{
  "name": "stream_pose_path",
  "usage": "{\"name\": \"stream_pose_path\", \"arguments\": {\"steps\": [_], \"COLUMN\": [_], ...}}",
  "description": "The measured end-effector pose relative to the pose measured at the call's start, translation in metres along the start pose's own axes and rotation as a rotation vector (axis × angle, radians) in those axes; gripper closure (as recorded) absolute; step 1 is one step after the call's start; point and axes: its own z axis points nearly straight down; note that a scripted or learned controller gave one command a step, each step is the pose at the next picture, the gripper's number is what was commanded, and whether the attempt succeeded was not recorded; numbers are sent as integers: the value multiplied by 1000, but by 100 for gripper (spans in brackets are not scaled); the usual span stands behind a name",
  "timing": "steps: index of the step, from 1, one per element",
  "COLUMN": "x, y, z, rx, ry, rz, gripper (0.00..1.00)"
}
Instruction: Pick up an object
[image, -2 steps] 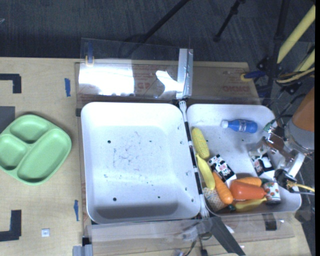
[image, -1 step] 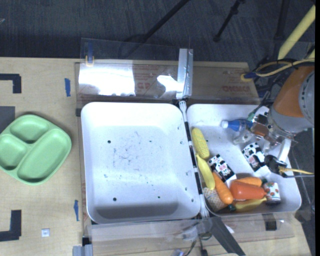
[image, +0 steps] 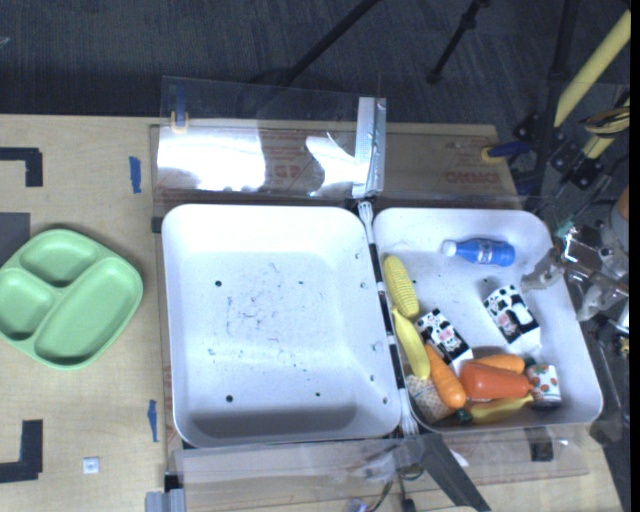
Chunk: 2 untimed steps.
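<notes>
- Blue bottle (image: 480, 251) lies in the right bin (image: 575, 345), long axis left-right, cap pointing left.
- Gripper (image: 556, 262) hovers at the bin's right edge; its state is unclear.

the arm's end section (image: 590, 270) enters at the right edge: pale grey and silver metal parts with angular, bracket-like shapes. darker grey segments sit between the lighter plates. the detail is blurred; no screws, cables or markings on it can be made out.
</notes>
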Motion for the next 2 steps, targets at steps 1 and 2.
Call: {"name": "stream_pose_path", "arguments": {"steps": [1,2], "x": [25,70], "y": [21,47], "z": [60,98], "rx": [0,-3], "ry": [4,0], "rz": [66,-99], "gripper": [0,0]}}
